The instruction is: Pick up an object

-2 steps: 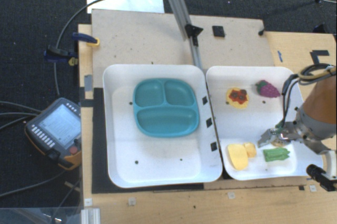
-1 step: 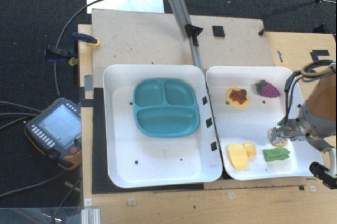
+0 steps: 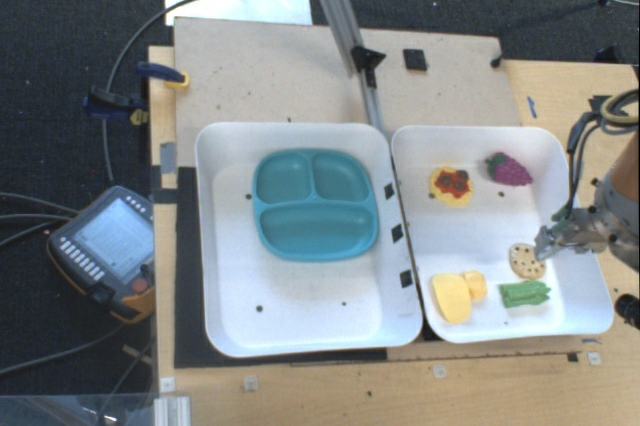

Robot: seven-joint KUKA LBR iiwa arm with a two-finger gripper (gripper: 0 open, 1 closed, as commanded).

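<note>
The right bin (image 3: pixel 572 176) holds several toy foods: a pizza slice with red topping (image 3: pixel 451 185), a purple grape bunch (image 3: pixel 510 170), a tan cookie (image 3: pixel 523 260), a yellow cheese piece (image 3: pixel 455 296) and a green piece (image 3: pixel 524 294). My gripper (image 3: pixel 546 246) comes in from the right edge and sits low at the cookie's right side, just above the green piece. Nothing shows between its fingers.
The left bin (image 3: pixel 225 244) bears a teal divided plate (image 3: pixel 315 205). A metal pole (image 3: pixel 340 14) slants over the bench behind the bins. A teach pendant (image 3: pixel 105 249) and cables lie on the floor to the left.
</note>
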